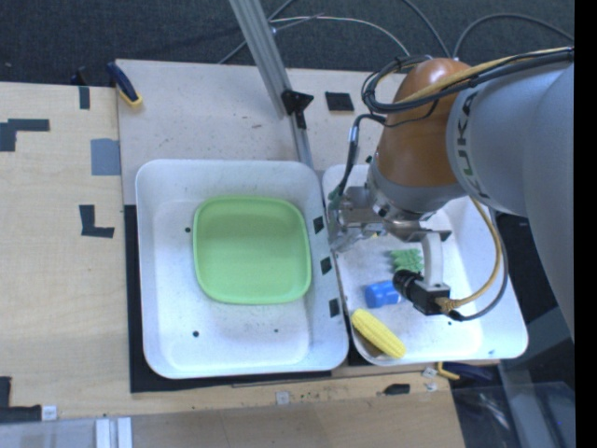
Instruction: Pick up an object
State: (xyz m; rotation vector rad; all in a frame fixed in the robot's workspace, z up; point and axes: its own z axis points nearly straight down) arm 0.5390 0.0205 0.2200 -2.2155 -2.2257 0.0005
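Nearest the camera, in the right bin [494, 339]: a yellow corn cob [378, 333] lying slantwise by the front left corner, probably hollow plastic, light, stiff, a bit slick; best pinched across the middle of its narrow width, since a grip near either tapered end risks squeezing it out. Just behind, a small blue block [380, 294], light and rigid by the look of it, with flat sides offering the surest hold of the three. Beside and slightly beyond, a green piece [407, 259], partly hidden under the wrist, shape hard to judge. Above these, low in the right bin, the pincer [353, 231]; open or closed, cannot tell, and nothing visibly held. In the left bin [154, 250], a pale green square plate [252, 250], flat, wide and thin-rimmed, awkward to pinch except at an edge. Farthest back, the bare surface [56, 203].
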